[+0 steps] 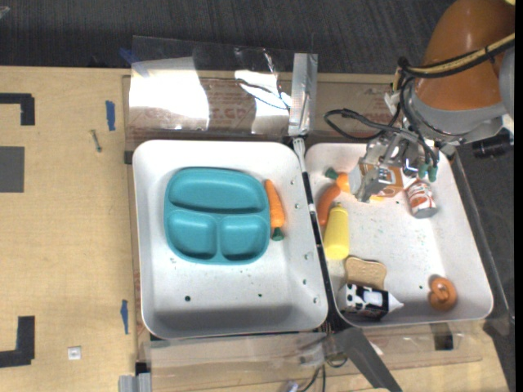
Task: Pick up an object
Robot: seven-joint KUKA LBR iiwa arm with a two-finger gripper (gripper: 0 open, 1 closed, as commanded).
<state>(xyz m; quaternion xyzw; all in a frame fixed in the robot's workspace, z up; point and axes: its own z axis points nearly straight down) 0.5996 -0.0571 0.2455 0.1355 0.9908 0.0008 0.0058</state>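
My pincer hovers in the right bin; its grip I cannot tell. The nearest object, an orange toy, lies just beside it. I would centre over it before clenching.

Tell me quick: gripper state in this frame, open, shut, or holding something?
Gripper: cannot be told; it hangs over the back of the right bin, near the small can.

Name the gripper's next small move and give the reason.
Probably a short descent toward the orange item beside the yellow bottle. The gripper hangs over the right bin at its upper left, with that item just left of it and nothing visibly between its fingers.
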